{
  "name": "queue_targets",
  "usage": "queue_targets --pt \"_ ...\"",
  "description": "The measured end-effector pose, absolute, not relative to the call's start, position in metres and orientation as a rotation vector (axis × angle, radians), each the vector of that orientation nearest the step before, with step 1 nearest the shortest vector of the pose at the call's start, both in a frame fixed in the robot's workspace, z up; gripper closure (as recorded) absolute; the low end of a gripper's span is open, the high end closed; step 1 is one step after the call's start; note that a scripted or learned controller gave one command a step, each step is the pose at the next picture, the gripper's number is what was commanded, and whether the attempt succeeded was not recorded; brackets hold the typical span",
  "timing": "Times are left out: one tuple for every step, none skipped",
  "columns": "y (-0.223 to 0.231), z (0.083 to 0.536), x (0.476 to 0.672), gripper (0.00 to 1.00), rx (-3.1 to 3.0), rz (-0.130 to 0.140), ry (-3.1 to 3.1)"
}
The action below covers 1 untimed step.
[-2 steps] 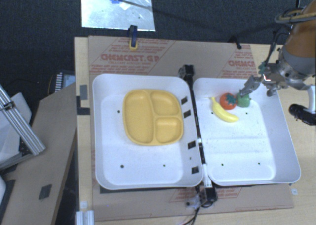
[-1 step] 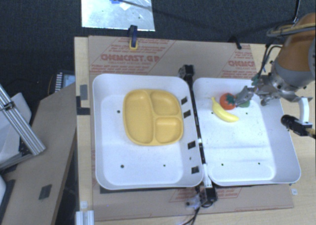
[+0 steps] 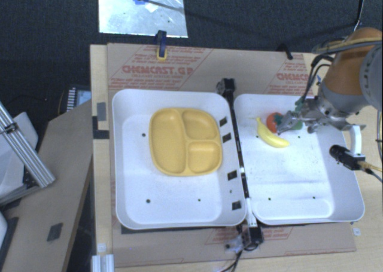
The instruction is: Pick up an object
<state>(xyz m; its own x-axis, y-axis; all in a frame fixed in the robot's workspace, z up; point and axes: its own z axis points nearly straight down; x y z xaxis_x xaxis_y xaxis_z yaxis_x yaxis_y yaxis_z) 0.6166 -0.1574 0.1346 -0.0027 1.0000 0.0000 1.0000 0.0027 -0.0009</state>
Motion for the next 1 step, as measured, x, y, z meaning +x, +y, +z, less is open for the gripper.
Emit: queue_targets --pt "-0.1579 0.1476 0.6177 1.00 -2.222 -0.003 -2.226"
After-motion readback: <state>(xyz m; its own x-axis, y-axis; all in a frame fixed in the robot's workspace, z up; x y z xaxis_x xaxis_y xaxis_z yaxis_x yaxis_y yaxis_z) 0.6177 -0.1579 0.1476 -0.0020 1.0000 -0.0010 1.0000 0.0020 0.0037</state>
